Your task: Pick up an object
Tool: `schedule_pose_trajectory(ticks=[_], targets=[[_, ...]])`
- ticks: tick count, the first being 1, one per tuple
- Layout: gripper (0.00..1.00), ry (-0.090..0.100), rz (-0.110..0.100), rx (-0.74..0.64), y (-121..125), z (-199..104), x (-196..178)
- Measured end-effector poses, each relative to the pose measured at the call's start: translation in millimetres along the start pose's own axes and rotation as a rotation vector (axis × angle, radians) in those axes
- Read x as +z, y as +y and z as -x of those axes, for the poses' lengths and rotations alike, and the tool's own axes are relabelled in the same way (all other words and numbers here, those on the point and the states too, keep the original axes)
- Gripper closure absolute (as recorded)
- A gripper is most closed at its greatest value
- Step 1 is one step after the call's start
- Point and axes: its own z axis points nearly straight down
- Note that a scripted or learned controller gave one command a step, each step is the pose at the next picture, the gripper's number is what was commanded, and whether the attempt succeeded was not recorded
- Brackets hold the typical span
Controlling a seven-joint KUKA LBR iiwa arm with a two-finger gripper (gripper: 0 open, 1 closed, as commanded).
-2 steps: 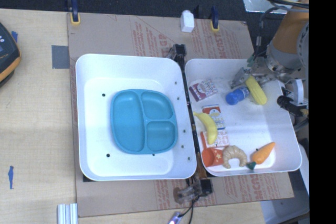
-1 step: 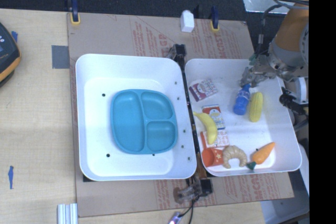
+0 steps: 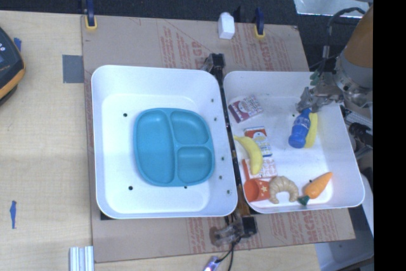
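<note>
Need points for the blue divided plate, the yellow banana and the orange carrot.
blue divided plate (image 3: pixel 172 146), camera view, centre ridge
yellow banana (image 3: pixel 251 152), camera view, middle of the curve
orange carrot (image 3: pixel 318 184), camera view, mid body

Cardboard (image 3: pixel 190 47) print — not legible

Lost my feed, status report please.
Gripper low in right bin, directly over blue bottle's top. Nothing seen held. Banana, croissant, carrot lie apart.
</note>
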Motion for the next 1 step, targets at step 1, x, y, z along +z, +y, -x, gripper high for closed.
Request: schedule_pose_trajectory(ticks=[1], targets=[[1.00,-0.001,0.000,-0.001,2.6,9.0,-12.9]])
